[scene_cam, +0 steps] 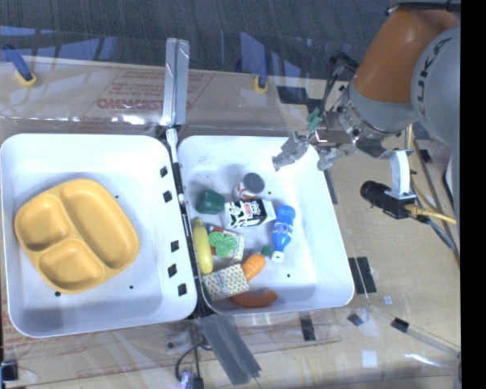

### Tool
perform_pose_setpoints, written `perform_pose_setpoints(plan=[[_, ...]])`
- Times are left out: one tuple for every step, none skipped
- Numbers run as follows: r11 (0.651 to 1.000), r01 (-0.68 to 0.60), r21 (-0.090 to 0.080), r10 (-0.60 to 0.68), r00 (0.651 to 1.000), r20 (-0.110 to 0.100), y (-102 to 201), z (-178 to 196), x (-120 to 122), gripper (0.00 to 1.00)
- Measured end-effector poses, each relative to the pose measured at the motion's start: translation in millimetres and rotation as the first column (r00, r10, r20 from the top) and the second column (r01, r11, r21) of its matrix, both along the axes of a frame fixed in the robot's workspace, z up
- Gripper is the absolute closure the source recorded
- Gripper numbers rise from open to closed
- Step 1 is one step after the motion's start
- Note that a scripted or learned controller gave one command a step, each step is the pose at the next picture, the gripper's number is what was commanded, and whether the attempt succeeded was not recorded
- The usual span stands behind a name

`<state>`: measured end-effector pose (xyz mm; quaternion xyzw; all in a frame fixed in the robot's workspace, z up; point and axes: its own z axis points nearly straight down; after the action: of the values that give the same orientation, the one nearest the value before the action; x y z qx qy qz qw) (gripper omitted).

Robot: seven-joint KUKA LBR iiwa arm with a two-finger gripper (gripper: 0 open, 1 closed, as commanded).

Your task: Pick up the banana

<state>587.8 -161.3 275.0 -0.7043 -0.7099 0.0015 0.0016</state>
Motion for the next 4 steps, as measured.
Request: perform_pose_setpoints(plan=[[0.893, -0.45, 0.002, 0.45, 0.893, 0.001, -17, -128, -57, 0.0], [0.508, -0.861, -0.011, 0.862, 0.508, 0.008, 42, -176, -31, 0.0], [0.576, -0.818, -0.001, 0.818, 0.576, 0.005, 67, -183, -97, 0.0], [0.572, -0.82, -0.002, 0.82, 0.572, 0.004, 67, -174, -96, 1.0]])
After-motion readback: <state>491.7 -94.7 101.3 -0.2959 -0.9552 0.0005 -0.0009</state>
